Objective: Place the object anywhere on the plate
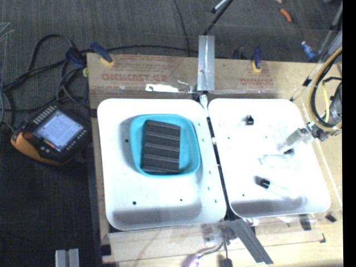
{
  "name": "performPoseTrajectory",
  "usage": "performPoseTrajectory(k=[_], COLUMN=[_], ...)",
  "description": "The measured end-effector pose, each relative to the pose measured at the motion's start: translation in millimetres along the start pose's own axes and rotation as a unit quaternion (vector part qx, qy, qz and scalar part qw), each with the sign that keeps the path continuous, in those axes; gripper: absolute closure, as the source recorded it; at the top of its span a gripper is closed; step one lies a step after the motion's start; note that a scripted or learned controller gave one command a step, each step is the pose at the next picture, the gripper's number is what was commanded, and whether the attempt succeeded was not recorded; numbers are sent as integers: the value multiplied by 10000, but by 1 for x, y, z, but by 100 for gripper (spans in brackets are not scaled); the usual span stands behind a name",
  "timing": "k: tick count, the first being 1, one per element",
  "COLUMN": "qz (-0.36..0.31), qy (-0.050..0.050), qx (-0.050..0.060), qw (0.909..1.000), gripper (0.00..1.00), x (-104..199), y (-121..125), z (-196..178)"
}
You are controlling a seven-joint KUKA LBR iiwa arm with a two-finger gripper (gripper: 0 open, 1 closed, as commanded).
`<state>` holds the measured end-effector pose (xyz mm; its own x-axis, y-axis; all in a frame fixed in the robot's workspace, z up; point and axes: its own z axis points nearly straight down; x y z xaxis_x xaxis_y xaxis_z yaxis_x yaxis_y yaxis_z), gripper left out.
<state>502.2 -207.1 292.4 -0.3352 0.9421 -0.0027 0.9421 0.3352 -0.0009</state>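
A dark grey ribbed block (161,146) lies flat on the blue plate (191,149) in the left bin (114,193). It sits about in the plate's middle, tilted slightly. My gripper (293,142) reaches in from the right edge over the right bin (300,204), far from the plate and the block. It looks faint and blurred, and nothing can be seen held in it.
Two small black bits lie in the right bin, one at the back (248,119) and one near the front (262,182). A handheld control pendant (53,133) rests on the floor at the left. Cables (322,88) hang by the arm at the right.
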Motion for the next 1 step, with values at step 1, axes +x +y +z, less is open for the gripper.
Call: performPoseTrajectory(k=[1], qz=[3259], qy=[12], qx=[24], qw=[9454], gripper=[0], x=[52], y=[-2], z=[59])
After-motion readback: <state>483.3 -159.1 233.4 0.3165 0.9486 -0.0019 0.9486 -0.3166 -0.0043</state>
